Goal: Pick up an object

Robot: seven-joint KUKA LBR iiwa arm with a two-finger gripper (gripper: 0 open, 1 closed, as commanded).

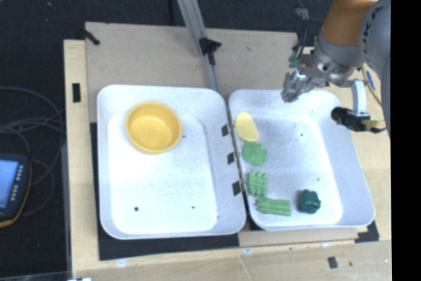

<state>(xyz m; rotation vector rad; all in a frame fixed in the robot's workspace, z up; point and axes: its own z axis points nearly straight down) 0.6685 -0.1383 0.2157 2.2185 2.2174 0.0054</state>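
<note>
**End effector poised over the right bin's far edge, objects untouched**

The grey arm (pixel 368 16) with its orange band enters from the right, and its end effector (pixel 291 92) hangs over the far rim of the right bin (pixel 329 141), near that bin's back-left corner. Nothing can be seen between its fingers; whether they are spread or closed cannot be told from this slant.

The right bin holds five small items, four of them lined along its left wall. Farthest back lies a pale yellow piece (pixel 247 126); just in front of it sits a rounded green piece (pixel 254 154); then a ribbed green piece (pixel 258 183); and nearest the front wall a long green piece (pixel 273 206) lying across. A dark teal lump (pixel 308 201) rests apart, toward the front-right corner. All of them lie on the bin floor, well clear of the end effector.

The left bin (pixel 164 194) carries a yellow bowl (pixel 154 127), upright, in its back-left part. Both bins sit side by side on the bench (pixel 145 49), touching along their inner edges.
</note>
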